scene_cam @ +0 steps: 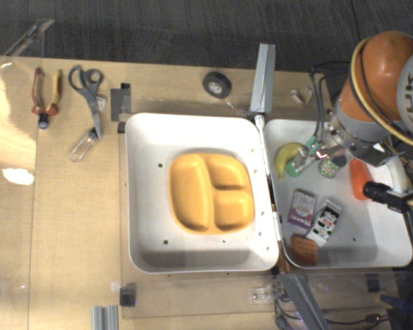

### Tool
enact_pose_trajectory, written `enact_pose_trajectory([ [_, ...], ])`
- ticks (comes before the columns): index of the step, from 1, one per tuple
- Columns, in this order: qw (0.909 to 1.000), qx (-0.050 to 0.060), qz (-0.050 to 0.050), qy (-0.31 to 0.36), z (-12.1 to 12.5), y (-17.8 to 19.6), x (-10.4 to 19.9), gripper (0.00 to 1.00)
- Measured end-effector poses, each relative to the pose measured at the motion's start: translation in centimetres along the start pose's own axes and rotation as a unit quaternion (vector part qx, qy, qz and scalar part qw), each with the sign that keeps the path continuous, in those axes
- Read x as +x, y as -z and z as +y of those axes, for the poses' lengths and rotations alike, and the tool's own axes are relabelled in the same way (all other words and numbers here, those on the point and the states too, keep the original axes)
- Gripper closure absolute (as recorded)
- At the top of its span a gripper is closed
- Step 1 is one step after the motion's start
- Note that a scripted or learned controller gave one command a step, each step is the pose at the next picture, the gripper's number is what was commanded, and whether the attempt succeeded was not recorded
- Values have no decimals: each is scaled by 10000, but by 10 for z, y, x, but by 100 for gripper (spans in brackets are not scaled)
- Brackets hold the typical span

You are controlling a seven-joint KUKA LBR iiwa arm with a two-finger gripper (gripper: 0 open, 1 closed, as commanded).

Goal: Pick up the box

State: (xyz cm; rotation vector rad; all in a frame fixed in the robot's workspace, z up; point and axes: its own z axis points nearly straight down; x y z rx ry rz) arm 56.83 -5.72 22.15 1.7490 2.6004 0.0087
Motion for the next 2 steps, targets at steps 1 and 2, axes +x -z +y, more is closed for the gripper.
enact_pose_trajectory([
  [1,10000,2,1,-1,0,0,0,0],
  [2,9977,28,4,-681,-26,-74,-48,0],
])
